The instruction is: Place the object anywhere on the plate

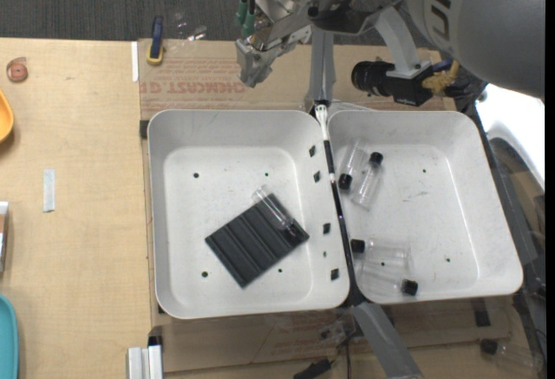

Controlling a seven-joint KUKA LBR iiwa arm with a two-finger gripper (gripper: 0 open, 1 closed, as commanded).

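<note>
Lying across a dark ridged plate in the left bin, a clear vial rests at the plate's far right corner, its long axis running diagonally from upper left to lower right. The plate itself sits tilted in the near middle of that bin. To the plate's right, past the divider, the right bin holds more clear vials with black caps: two level with the plate's far corner, others nearer the front rim. Farther back, beyond the left bin's far wall, the hand hangs over brown cardboard on the desk, high above the plate and slightly to its right. Whether the hand is apart or together cannot be told, and nothing shows between its tips. Judged from this, the vial on the plate lies straight toward the camera from the hand and well below it.
</note>
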